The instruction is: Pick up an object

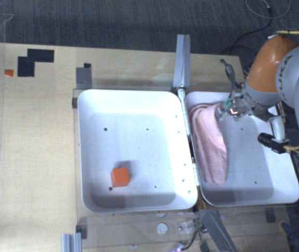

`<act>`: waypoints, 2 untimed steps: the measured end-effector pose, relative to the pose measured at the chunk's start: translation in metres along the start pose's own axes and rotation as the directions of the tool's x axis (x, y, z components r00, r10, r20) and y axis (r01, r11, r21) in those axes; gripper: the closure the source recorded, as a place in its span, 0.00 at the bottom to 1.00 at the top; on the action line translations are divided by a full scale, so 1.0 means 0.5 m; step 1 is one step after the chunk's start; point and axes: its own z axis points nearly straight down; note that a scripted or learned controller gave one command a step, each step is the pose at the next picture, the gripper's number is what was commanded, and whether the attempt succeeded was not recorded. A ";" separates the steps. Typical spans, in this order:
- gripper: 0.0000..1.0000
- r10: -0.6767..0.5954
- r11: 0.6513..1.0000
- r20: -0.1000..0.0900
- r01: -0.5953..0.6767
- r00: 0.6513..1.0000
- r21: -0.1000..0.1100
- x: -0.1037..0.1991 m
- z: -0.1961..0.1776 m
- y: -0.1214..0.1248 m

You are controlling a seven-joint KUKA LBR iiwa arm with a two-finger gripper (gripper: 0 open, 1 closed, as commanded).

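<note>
**Trainee:** Cloth (pixel 209 143), pink and rumpled, lies along the left wall of the right bin (pixel 275 193), just beside the divider. Is that my target?

**Operator:** I judge so. The gripper (pixel 232 108) hangs over the top of that bin, near the cloth's upper end, with the arm (pixel 291 72) reaching in from the right. I cannot tell from this view whether the jaws are wide or narrow; they are too small and blurred against the wrist hardware, and I see nothing between them.

**Trainee:** And the orange block (pixel 120 177)?

**Operator:** It sits in the lower part of the left bin (pixel 133 101), well apart from the gripper. I would leave it.

**Trainee:** How would you do the grasp well?

**Operator:** I would come straight down on a raised fold, away from the bin wall, so one jaw does not catch the rim. Soft fabric slips, so I would pinch a thick ridge, then lift slowly and check that the cloth rises with the jaws.
</note>
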 end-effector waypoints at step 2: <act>0.00 -0.055 0.998 0.003 0.055 0.998 -0.008 0.095 -0.011 -0.151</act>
